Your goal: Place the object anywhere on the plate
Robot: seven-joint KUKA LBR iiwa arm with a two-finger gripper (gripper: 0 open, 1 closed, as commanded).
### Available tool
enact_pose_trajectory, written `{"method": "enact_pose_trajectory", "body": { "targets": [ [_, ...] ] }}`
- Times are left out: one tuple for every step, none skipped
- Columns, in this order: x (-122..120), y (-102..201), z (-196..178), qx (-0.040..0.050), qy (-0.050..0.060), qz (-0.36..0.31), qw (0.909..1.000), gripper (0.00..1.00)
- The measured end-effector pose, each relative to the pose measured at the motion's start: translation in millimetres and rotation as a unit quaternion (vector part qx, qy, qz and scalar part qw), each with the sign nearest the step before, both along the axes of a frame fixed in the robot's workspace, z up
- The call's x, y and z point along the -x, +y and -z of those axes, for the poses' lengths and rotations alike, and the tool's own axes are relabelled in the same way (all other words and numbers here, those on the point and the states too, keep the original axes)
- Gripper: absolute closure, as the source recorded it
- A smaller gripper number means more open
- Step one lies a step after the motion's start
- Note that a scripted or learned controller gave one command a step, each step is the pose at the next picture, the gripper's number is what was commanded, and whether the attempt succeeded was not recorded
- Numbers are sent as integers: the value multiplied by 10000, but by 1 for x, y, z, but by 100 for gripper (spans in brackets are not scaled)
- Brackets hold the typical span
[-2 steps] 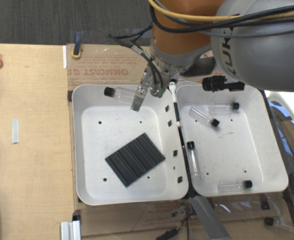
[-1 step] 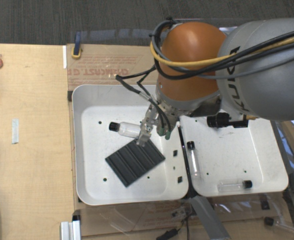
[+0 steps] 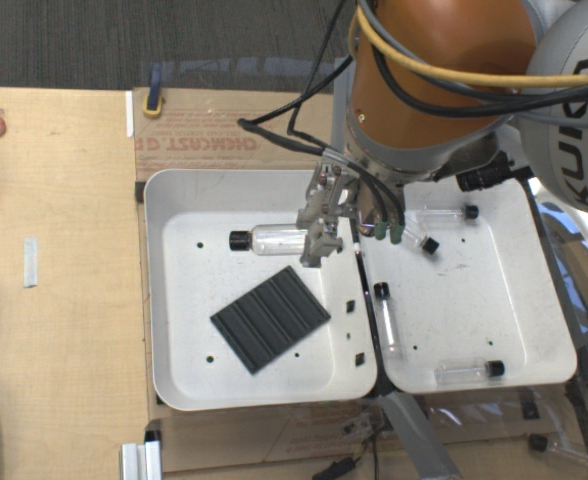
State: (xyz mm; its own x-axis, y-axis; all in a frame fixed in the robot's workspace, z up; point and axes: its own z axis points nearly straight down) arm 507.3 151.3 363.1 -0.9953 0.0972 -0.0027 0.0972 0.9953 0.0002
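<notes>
- Camera view: the dark ribbed plate (image 3: 270, 319) lies flat in the left bin (image 3: 169, 298), turned at a slant, in the bin's lower middle; it serves as the landmark here.
- Just above the plate, and not touching it, a clear tube with a black cap (image 3: 269, 239) lies on its side, cap end pointing to the view's left.
- The gripper (image 3: 319, 236) hangs above and to the right of the plate, at the right end of that tube; its fingers seem to close around the tube's end, though the metal parts overlap too much to be sure of the grip.
- The grey arm with its orange band (image 3: 444, 38) rises well above and to the right of the plate, with black and yellow cables looped around it.
- To the right of the plate, the right bin (image 3: 544, 298) holds four more capped tubes: one near the dividing rim (image 3: 384, 318), one near its bottom edge (image 3: 469, 372), one near the top (image 3: 446, 211), and a small one (image 3: 426, 244) just below that.
- Above the plate, beyond the bins, lies brown cardboard (image 3: 224, 128).
</notes>
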Motion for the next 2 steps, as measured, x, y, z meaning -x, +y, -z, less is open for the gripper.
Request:
{"method": "enact_pose_trajectory", "body": {
  "targets": [
    [-47, -9, -9, 2, 0, -458, 9989, 100],
    [-29, -63, -4, 3, 6, -1987, 9801, 100]
  ]
}}
